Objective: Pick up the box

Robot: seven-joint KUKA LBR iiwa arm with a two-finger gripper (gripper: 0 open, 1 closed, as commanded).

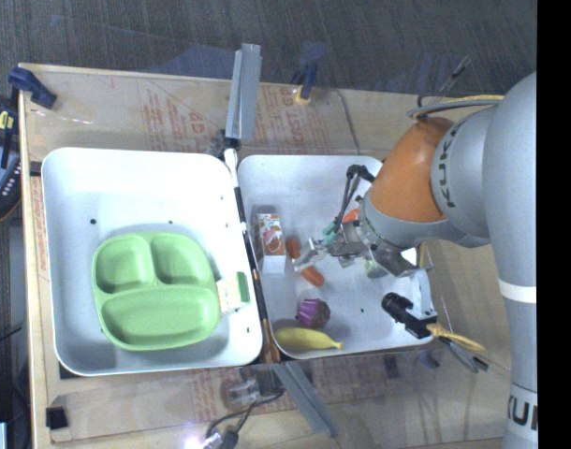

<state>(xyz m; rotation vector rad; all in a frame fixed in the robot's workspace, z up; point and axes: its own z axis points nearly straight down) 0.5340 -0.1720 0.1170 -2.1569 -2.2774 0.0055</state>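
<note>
Gripper (315,248) low in the right bin (295,171), just right of the box (269,234).
Its 2 fingers look spread and pinch nothing. The small carton lies at the bin's left wall; likely light, stiff cardboard, best gripped across its narrow sides.

box (269,234) hemmed by bin wall (241,215), carrot (311,275) near, open floor above

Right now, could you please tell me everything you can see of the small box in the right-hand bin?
The small printed cardboard box, white with brown-red artwork on its face, lies flat on the floor of the right white bin, close to its left wall. Its long side runs up and down the view. The small orange piece sits just to its right; contact is unclear.
</note>
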